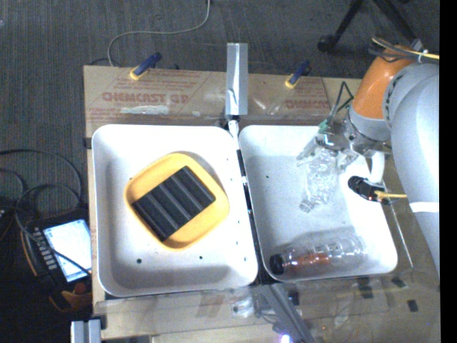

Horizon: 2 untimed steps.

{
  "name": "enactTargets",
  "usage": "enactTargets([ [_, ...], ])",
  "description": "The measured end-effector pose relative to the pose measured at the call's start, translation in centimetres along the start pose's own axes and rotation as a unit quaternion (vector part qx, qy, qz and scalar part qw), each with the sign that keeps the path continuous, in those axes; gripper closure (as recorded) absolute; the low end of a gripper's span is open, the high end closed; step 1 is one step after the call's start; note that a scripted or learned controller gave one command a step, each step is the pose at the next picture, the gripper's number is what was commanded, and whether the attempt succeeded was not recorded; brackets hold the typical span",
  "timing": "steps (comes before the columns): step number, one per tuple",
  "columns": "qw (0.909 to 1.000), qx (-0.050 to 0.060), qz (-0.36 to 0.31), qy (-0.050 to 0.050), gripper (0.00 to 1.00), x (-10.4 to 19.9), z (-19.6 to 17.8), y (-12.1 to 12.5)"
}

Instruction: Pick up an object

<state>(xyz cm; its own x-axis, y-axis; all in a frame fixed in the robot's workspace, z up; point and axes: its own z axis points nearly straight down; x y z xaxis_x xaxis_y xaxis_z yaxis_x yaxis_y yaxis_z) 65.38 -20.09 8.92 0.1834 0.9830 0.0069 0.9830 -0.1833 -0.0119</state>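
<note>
My claw [330, 143] hangs over the far part of the right bin [275, 191], on the side where my arm enters. I judge it is placed there because a piece of clear plastic [319, 181] lies just under and beside it, the nearest thing to take. The plastic is crumpled and the white floor shows through it, so its edges are hard to follow. I cannot say whether its top end touches my claw or only lies beneath it. I also cannot tell if my claw is open or closed, because my wrist covers it. A bottle [318, 254] lies on its side along the near wall of this bin, well apart from my claw. It is clear too, with something red-brown at its left end that I cannot make out. In the left bin [114, 156] a yellow pad [178, 199] with a black ribbed top rests in the middle, away from every wall, which I think leaves room for a grasp.
</note>
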Motion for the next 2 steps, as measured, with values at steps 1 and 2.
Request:
enactTargets([
  [1, 0.9914, -0.010, -0.130, -0.005, 0.00, -1.7, -0.1, -8.7],
  [2, 0.9999, -0.008, 0.004, 0.006, 0.00, -1.1, -0.2, -3.0],
])
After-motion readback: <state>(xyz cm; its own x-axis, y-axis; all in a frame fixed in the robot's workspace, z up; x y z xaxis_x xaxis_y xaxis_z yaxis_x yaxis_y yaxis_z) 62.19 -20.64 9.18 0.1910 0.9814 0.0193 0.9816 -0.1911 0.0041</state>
